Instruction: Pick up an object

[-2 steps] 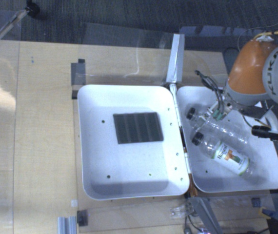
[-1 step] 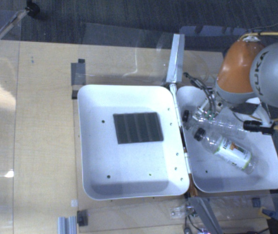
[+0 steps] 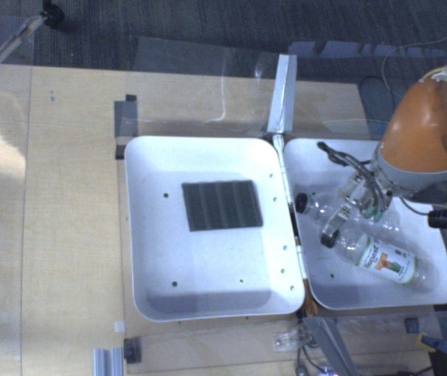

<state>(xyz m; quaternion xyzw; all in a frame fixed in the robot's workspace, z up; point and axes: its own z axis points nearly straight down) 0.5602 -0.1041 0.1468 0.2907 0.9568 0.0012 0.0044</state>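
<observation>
In the right bin (image 3: 443,288) lie two clear plastic bottles. One carries a white, green and orange label (image 3: 386,262) and lies on its side with its dark cap (image 3: 328,240) pointing left. The other clear bottle (image 3: 321,207) lies further back, its black cap (image 3: 302,204) near the bin's left wall. My gripper (image 3: 350,210) hangs low over these bottles, under the orange band of the arm (image 3: 419,128). It sits right above the clear bodies, and I cannot make out whether it touches either one.
The left bin (image 3: 153,288) holds a dark ribbed rectangular pad (image 3: 222,205) near its middle. A metal divider rail (image 3: 281,92) stands behind the gap between the bins. Wooden bench surrounds both bins.
</observation>
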